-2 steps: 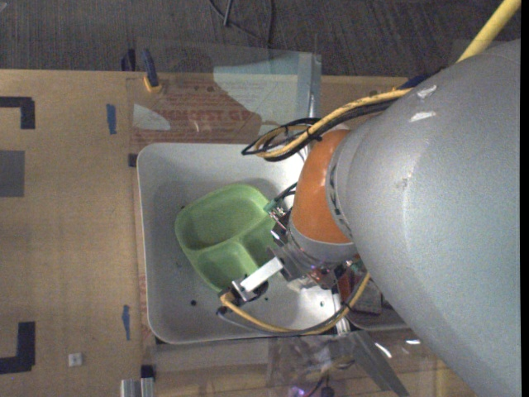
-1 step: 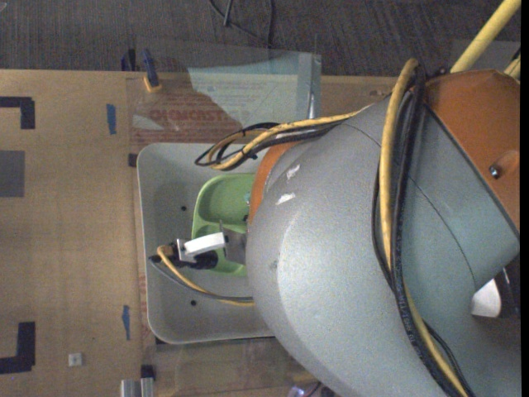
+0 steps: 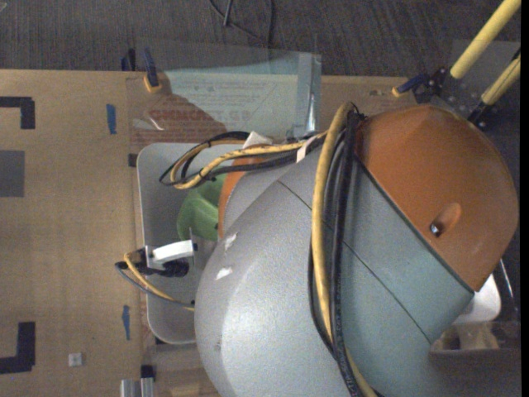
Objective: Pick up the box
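Observation:
The grey arm (image 3: 331,288), with its orange band (image 3: 430,188), reaches down over the white bin (image 3: 153,188) and hides most of its inside. At the bin's left wall, a white and black part of my gripper (image 3: 169,255) pokes out from under the arm, with yellow and black cables running to it. A green rounded object (image 3: 198,213) lies in the bin just above that part. Beside it an orange object (image 3: 231,184) peeks out at the arm's edge. A small white corner (image 3: 256,139), possibly the box, shows near the bin's upper rim.
A clear plastic panel (image 3: 248,93) stands behind the bin on the brown bench (image 3: 66,222). Blue tape marks and black corner marks lie on the bench at the left. Yellow poles (image 3: 488,31) cross the top right corner.

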Robot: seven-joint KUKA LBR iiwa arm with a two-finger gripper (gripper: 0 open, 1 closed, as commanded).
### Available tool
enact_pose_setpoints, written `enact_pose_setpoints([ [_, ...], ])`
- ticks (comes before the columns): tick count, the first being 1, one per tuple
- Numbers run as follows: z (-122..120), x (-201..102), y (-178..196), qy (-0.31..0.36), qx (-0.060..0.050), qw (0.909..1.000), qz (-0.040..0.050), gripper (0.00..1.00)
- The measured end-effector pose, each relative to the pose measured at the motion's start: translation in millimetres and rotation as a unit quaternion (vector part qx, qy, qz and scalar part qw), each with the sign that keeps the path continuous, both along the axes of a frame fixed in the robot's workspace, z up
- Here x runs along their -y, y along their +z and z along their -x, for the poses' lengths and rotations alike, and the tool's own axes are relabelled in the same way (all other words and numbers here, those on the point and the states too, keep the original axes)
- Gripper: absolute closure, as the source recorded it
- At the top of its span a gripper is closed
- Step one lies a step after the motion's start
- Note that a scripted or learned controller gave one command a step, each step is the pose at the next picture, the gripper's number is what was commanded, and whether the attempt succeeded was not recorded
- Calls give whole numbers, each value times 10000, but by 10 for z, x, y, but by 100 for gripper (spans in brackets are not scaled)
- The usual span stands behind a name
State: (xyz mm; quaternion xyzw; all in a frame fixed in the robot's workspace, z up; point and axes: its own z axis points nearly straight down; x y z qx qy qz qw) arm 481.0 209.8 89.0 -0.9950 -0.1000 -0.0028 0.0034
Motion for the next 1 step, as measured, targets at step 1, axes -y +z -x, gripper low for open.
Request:
enact_pose_setpoints([
  [1, -513, -66, 1163, 283, -25, 9996, 36, 100],
])
